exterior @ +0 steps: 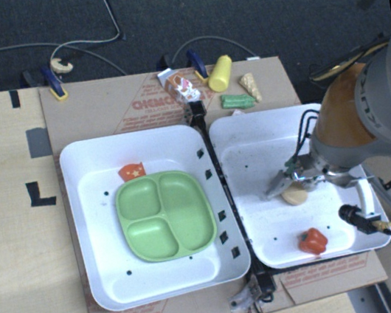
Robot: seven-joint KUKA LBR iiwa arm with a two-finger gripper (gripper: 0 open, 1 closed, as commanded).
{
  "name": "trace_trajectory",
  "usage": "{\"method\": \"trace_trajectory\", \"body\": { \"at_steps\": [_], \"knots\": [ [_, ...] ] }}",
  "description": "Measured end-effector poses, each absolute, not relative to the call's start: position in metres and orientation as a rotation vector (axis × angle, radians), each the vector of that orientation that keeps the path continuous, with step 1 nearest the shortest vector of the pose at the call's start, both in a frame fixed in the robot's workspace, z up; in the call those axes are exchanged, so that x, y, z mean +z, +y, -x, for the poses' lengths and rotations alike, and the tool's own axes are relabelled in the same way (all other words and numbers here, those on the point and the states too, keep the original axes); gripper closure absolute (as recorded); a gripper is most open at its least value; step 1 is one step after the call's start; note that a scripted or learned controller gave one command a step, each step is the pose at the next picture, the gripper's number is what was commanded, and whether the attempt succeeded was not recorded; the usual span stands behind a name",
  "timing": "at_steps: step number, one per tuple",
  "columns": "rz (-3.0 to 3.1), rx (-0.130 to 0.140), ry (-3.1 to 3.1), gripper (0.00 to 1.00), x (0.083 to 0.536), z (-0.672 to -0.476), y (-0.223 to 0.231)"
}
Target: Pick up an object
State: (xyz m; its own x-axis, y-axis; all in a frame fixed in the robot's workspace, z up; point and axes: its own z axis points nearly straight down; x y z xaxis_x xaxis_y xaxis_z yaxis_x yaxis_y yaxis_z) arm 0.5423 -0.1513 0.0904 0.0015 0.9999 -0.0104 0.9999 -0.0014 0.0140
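Observation:
In the right bin [251,134] a tan rounded object [295,195] lies near the middle right. My gripper [288,182] is low over it, touching or just above its upper left side. A red object [313,241] rests near the right bin's front edge. In the left bin [88,208] a green divided plate [165,215] fills the middle, with a small orange-red piece [131,171] just behind it.
Behind the bins on the cardboard lie a yellow bottle-like object [220,72], a green bar [237,100], a tan piece [250,87] and a small printed packet [181,85]. The arm's grey body and orange band [345,114] overhang the right bin's right side.

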Motion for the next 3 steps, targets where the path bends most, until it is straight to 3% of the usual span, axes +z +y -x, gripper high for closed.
{"method": "trace_trajectory", "body": {
  "at_steps": [1,2,3],
  "knots": [
    [-2.210,0.010,2.211,1.00,0.101,-0.544,-0.150],
    [-2.211,0.008,2.211,0.00,0.100,-0.543,-0.150],
    [-2.220,-0.002,2.220,0.00,0.187,-0.550,-0.202]
  ]
}}
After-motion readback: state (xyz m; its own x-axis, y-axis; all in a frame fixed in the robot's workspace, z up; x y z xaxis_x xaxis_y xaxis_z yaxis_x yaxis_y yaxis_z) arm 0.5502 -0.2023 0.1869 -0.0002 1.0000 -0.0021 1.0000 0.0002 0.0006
